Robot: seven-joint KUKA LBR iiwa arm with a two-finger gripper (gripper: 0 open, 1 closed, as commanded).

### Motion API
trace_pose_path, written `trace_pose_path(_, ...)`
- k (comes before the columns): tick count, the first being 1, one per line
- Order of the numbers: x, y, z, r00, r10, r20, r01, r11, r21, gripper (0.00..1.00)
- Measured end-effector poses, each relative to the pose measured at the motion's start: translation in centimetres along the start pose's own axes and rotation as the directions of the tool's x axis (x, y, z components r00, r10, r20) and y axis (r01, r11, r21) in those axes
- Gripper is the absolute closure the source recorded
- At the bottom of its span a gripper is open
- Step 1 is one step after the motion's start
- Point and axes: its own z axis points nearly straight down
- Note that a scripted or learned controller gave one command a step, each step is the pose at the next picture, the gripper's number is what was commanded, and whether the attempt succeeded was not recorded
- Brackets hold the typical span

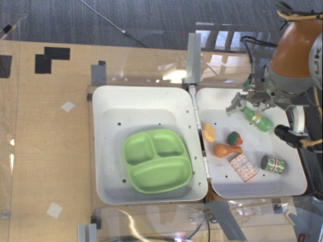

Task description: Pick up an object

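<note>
The green bottle [257,120] lies tilted in the right bin [252,188], near its far right part, and the gripper [252,104] hangs just above it — how far it is open I cannot tell. It should descend straight, centred across the bottle's narrow width — the strawberry [233,138] stays apart

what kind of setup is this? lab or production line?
Most likely a robotics lab bench for pick-and-place trials, not a line. Two shallow white bins sit side by side: the left bin holds a green divided plate, the right bin toy food and a small can. Clear shields ring the wooden bench.
</note>
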Motion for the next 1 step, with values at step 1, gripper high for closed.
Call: trace_pose_path(1, -5.83, 6.95, 14.23, 0.989, -0.151, 0.003, 0.151, 0.989, -0.005, 0.00)
